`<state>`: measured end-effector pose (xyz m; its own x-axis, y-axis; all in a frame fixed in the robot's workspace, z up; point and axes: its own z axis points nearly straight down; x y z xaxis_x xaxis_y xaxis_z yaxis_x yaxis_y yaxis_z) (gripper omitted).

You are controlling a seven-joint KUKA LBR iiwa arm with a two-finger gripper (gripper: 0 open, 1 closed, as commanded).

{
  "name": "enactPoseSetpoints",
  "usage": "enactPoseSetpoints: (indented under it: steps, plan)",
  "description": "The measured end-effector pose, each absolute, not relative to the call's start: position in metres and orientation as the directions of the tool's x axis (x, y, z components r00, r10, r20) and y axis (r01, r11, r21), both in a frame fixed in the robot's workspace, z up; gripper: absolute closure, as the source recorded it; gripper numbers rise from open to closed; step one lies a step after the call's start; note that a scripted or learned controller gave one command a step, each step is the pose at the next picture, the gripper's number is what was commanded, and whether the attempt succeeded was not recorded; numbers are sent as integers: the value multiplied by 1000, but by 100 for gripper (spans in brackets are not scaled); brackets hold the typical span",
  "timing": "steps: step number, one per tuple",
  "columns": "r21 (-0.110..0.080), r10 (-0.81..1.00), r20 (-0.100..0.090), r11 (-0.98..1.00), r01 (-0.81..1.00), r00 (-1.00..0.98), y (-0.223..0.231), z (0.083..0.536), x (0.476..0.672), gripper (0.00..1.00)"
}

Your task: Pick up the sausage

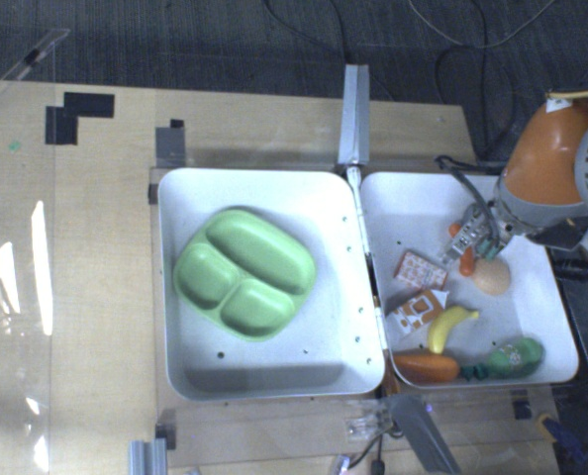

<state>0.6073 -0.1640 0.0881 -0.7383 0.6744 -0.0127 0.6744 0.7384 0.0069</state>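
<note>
The bench (96,265) was pale wood, w/ black tape marks near its far L corner. The L bin (175,364) held a green plate (245,273) w/ three compartments, lying approx. mid-bin and turned at an angle. A metal bar (354,117) ran from the far edge down to the seam between the bins.

The R bin (403,196) held the rest. Just R of the seam lay two small orange-and-white cards, the upper card (420,267) and the lower card (418,310), close together. The sausage (425,367), an orange-red oblong, lay flat in the near L corner of the R bin, along its near wall; at this res. it could possibly be some other toy food. A banana (447,327) sat just above it, its lower end near or touching the sausage.

The gripper (469,237) hung over the mid part of the R bin, pointing down and L, well apart from the sausage. Whether it was apart or together couldn't be told. Small red-orange bits showed at its tip, too small to ID. A pale ball (491,279) lay just beside the tip, on its near R side. A green toy (512,356) lay in the near R corner. The arm (551,161) came in from the R, orange band up top.
</note>
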Motion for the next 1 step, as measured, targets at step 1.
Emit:
enactPoseSetpoints:
  steps: [1]
  plan:
    - [5,668,-6,745,668,-744,-81,188,620,100]
